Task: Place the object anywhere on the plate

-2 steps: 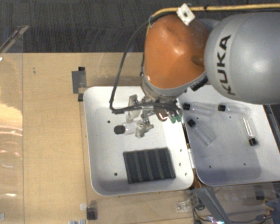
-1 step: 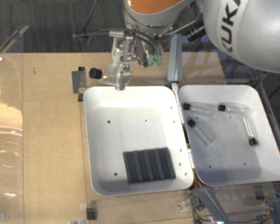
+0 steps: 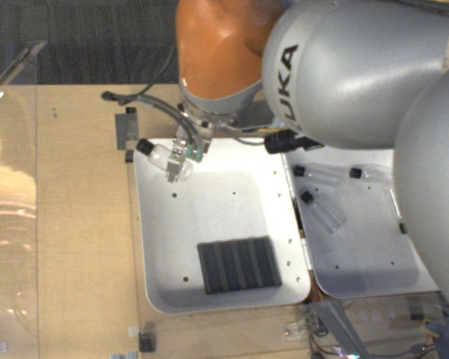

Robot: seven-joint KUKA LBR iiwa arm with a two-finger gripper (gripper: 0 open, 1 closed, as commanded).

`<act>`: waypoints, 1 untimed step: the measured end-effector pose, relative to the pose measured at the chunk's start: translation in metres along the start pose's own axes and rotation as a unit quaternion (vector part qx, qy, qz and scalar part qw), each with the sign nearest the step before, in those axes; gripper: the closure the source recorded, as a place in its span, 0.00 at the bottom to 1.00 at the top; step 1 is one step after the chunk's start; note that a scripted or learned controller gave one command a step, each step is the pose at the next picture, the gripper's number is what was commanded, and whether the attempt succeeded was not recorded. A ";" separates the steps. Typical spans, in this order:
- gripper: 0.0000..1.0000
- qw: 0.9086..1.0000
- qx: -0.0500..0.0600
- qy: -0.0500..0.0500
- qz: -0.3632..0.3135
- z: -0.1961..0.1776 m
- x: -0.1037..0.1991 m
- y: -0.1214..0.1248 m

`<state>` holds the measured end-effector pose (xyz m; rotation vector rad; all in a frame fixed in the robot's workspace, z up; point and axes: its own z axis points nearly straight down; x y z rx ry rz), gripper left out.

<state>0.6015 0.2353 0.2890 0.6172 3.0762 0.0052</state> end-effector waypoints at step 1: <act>1.00 0.998 0.000 0.000 0.057 0.119 -0.054 0.022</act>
